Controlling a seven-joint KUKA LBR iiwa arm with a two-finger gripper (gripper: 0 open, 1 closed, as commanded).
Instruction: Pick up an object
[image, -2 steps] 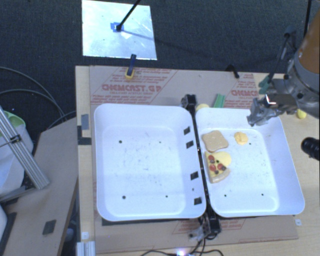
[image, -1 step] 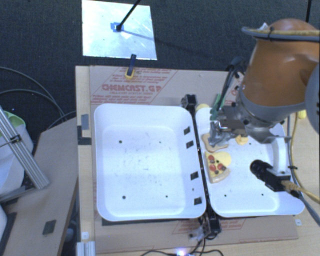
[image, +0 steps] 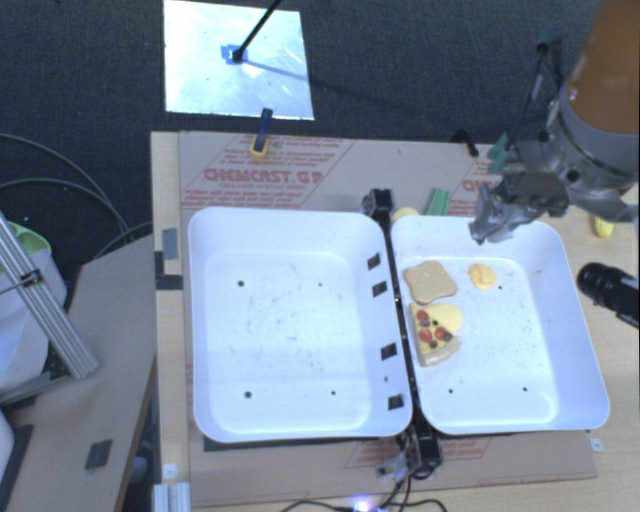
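Hovering over right bin's (image: 560, 330) far edge, gripper (image: 487, 232), grip state unreadable, nothing visibly held; small yellow piece (image: 482, 276) lies just nearward, toast slice (image: 430, 282) farther left.

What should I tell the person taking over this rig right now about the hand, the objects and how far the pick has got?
Hand: above the back edge of the right bin, nothing seen between its fingers; whether they are open or shut can't be told.
Objects: all in the right bin. Bread slice near the divider, pizza slice just in front of it, small yellow piece nearest the hand.
Left bin: next to it.
Done: nothing lifted yet.
Left: lower onto one object, probably the yellow piece, close, lift.
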